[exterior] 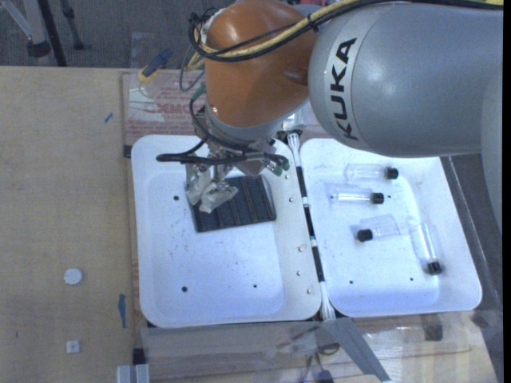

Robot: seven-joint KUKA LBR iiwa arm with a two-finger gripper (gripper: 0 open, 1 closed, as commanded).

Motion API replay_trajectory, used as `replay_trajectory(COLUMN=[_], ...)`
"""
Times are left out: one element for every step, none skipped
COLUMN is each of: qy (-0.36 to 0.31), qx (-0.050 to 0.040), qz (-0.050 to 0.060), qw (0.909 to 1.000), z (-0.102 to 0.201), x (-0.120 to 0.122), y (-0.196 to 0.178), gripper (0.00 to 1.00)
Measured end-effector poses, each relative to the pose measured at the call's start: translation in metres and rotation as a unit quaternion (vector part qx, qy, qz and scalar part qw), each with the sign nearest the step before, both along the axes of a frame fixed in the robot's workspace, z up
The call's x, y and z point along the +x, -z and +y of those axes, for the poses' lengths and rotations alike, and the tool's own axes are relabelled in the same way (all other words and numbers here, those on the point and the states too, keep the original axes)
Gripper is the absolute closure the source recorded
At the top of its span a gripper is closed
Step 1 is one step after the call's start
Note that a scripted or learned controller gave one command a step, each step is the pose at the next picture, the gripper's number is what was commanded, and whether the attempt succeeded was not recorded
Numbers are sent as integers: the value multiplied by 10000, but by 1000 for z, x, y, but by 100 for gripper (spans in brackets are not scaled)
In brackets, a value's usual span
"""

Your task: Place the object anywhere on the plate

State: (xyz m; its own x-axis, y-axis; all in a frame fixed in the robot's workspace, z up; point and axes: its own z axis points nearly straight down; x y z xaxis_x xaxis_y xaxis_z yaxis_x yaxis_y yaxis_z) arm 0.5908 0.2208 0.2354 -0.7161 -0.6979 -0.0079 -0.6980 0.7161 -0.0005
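We're seeing the arm (383,62) reaching in from the right, its orange band sitting over the left bin (215,294). The desk (56,174) is carrying both white bins side by side. The dark ribbed plate (247,206) is lying in the left bin's upper middle. The claw (209,194) is hanging over the plate's left edge; we can't tell how its jaws are standing, nor whether anything is sitting between them. Four clear vials with black caps (375,230) are lying loose in the right bin (399,286), well apart from the plate.
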Motion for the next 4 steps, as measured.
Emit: replay_trajectory(qy=[2175, 5299, 2888, 4255], qx=[-10, -3, 12, 15], qz=[26, 38, 6, 11], qw=[9761, 8480, 9574, 9050], z=[-48, -82, -29, -58], x=[-21, -27, -24, -55], y=[-13, -12, -47, -101], gripper=[100, 100, 100, 100])
